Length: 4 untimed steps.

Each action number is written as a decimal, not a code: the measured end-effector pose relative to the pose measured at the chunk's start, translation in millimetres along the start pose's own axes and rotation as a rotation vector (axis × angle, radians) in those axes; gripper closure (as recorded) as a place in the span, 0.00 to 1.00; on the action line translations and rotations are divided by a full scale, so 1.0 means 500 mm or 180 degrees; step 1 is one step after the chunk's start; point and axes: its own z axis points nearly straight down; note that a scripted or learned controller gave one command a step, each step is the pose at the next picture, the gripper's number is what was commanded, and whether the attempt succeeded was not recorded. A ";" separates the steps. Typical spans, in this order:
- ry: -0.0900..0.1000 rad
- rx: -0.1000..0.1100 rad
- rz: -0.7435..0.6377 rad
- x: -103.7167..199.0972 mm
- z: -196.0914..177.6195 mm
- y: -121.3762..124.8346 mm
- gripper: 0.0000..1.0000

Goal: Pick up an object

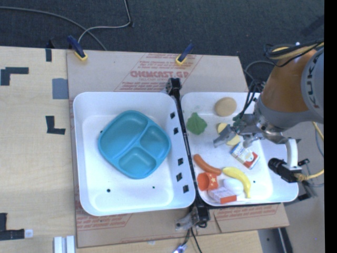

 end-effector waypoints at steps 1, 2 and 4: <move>-0.0005 -0.0018 0.0002 -0.057 0.213 0.109 0.00; -0.0005 -0.0019 0.0002 -0.057 0.193 0.109 1.00; -0.0007 -0.0023 -0.0001 -0.062 0.211 0.215 0.00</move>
